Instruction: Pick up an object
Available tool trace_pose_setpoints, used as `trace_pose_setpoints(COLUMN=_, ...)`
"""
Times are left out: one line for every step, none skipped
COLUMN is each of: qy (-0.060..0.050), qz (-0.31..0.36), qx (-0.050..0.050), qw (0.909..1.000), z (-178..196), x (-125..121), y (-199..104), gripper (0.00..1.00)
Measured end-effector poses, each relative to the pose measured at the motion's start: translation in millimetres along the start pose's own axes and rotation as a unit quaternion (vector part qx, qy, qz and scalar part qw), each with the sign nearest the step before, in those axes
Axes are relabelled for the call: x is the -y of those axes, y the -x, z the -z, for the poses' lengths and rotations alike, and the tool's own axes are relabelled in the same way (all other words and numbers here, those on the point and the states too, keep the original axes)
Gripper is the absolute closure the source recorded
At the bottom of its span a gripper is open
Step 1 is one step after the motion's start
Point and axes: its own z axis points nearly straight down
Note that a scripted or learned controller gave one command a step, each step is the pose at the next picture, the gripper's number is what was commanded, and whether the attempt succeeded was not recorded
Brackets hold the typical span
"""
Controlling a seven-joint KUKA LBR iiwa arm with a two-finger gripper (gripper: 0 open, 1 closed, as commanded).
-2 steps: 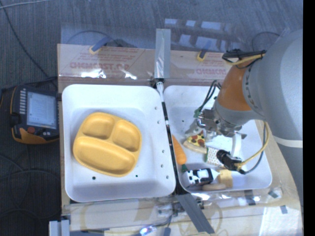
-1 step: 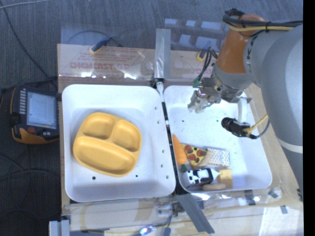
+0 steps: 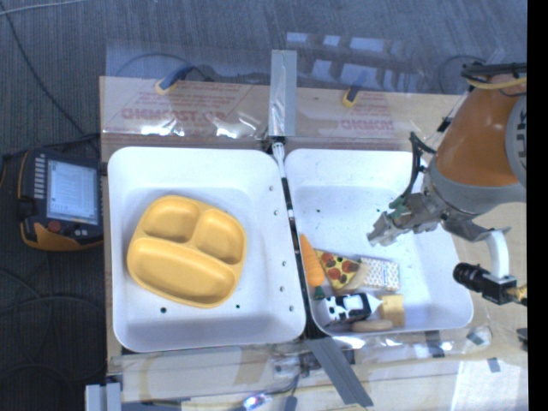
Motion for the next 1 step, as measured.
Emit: trace_pose_setpoints(qy=0.002, qz=0.144, qx=0.001, qw=0.9896, z=105.8, x=26.6, y=15.5, gripper=1.0)
